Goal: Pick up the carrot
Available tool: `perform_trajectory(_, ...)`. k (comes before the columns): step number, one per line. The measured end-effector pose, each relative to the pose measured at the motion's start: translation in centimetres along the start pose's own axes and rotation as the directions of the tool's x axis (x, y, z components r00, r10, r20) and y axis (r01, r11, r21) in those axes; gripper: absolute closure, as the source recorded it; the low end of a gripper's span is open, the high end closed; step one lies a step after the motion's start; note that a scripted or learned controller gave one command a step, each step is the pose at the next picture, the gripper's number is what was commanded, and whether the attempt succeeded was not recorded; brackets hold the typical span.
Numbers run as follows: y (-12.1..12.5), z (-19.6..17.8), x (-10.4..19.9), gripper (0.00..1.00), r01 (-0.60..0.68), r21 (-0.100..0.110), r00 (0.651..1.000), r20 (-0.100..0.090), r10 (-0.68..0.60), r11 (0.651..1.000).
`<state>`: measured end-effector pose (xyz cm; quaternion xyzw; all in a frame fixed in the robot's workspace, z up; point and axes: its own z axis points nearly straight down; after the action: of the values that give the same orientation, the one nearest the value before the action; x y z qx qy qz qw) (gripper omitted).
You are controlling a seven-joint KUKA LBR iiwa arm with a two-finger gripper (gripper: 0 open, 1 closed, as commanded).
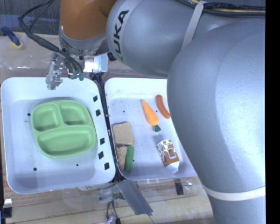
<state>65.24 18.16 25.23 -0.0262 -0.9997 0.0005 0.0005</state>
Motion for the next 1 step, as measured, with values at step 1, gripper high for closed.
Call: perform_trajectory(1,3.61,-0.56,0.41,1.00,0.182,-0.001,0.983,0.007,-0.182,0.983)
